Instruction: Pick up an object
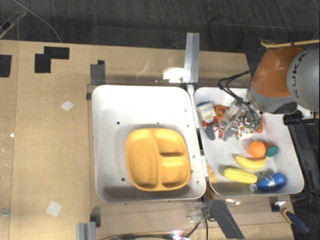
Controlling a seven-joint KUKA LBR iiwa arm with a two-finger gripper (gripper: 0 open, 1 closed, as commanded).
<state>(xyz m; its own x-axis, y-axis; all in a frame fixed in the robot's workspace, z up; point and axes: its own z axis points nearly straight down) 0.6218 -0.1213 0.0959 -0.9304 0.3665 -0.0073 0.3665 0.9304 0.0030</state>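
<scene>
A pale wooden counter [45, 149], marked with black squares at its far left and ringed by dark carpet at the top, carries two shallow white bins set side by side. The left bin [107, 134] holds a yellow divided tray [157, 159], lying flat near the bin's middle and close to the wall shared with its neighbour. A grey metal post [192, 56] stands upright at the far end of that shared wall.

The grey arm [295, 79], its orange band showing, reaches in from the right over the far part of the right bin [295, 169]. Its claw [235, 124] hangs low among a cluster of small items; whether it is apart or together cannot be told, since cables and clutter mask the tips.

Beside the claw, toward the dividing wall, lies a white-and-blue packet [205, 111], with small red and orange pieces [218, 115] touching it. Nearer the camera sit an orange ball [257, 149] against a small green object [271, 150], a banana [250, 162] just beside them, a second yellow fruit [240, 175], and a blue bottle [270, 182] in the near right corner.
</scene>
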